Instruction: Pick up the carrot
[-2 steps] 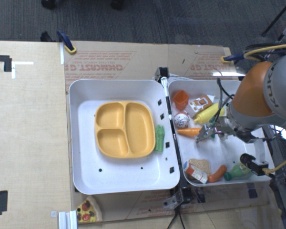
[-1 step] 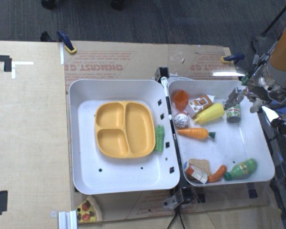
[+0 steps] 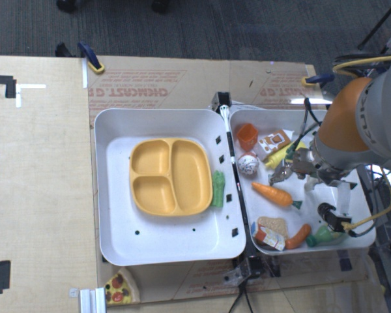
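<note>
Carrot (image 3: 272, 193) in right bin (image 3: 358, 237) — gripper (image 3: 281, 175) just above, grip unclear — ball (image 3: 248, 165) nearby.

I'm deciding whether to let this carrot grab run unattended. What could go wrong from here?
1. The carrot lies slanted in a crowded bin; the gripper, just above its upper side, may close off-centre and let it slip.
2. The ball and corn lie close by and could get knocked.
</note>
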Robot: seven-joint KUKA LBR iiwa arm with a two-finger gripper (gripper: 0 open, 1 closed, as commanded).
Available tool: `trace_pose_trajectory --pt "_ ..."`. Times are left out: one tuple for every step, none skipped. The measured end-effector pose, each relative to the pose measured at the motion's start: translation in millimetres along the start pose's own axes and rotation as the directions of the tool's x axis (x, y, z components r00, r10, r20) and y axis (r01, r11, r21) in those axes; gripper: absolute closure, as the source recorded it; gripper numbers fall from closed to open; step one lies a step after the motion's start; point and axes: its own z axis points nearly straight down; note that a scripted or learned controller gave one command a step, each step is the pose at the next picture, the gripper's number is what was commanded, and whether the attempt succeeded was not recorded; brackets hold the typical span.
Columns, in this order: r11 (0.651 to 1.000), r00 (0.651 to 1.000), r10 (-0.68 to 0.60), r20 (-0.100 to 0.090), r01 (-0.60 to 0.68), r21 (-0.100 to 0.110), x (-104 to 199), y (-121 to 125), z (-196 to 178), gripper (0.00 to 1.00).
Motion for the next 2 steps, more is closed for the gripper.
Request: trace_pose_trajectory --pt "1.000 1.000 0.011 -0.001 -0.011 0.001 0.9 -72.4 0.2 0.00" --pt "1.000 1.000 0.015 0.001 -0.015 -0.002 -0.3 -70.5 -8.4 1.00"
